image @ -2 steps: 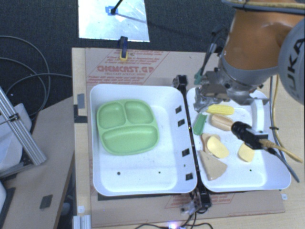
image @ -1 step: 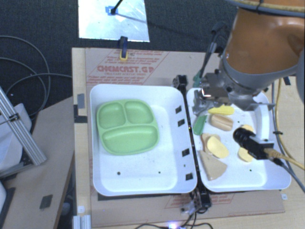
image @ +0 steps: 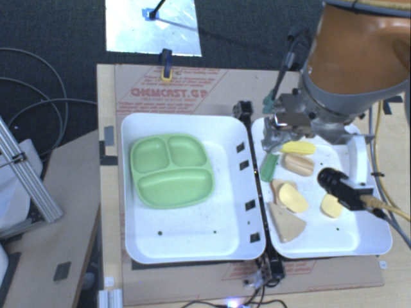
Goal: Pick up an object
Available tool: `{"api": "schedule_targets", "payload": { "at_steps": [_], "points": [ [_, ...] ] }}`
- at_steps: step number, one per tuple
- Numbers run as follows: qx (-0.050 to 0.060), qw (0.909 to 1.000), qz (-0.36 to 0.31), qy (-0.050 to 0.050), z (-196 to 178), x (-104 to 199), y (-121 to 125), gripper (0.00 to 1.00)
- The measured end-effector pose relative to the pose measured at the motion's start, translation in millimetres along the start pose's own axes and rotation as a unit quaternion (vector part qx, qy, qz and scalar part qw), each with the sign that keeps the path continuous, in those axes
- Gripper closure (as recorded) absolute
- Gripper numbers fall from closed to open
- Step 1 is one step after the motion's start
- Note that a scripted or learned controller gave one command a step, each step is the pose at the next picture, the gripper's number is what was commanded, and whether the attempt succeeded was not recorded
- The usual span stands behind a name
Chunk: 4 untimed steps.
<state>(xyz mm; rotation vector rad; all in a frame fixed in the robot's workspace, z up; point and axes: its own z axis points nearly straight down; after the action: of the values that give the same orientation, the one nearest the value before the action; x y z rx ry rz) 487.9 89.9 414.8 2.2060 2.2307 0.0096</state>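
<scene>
My gripper (image: 277,133) hangs over the far left corner of the right bin (image: 369,236), under the grey and orange arm. Just below it lie a yellow banana-shaped piece (image: 299,147), a tan roll (image: 299,165) and a green stick (image: 268,167) by the bin's left wall. Nearer the front are a yellow-and-tan slice (image: 291,197), a tan wedge (image: 287,224) and a small yellow piece (image: 331,206). Nothing shows in the gripper's grasp.
The left bin (image: 160,242) holds a green divided plate (image: 171,170). A black clipped divider (image: 252,172) runs between the two bins. A shiny metal sheet (image: 153,18) lies beyond the bench, and cables trail at the left.
</scene>
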Motion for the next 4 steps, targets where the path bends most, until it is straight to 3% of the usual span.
{"api": "schedule_targets", "payload": {
  "at_steps": [1,2,3,4],
  "points": [
    [-0.001,1.0,-0.003,0.0,-10.8,0.2,0.8,1.0],
    [0.005,1.0,0.001,-0.001,55.4,14.2,-1.8,1.0],
    [0.001,1.0,-0.002,0.0,40.8,13.9,-0.4,1.0],
    [-0.003,1.0,0.007,-0.001,-39.1,-36.3,39.9,1.0]
  ]
}}
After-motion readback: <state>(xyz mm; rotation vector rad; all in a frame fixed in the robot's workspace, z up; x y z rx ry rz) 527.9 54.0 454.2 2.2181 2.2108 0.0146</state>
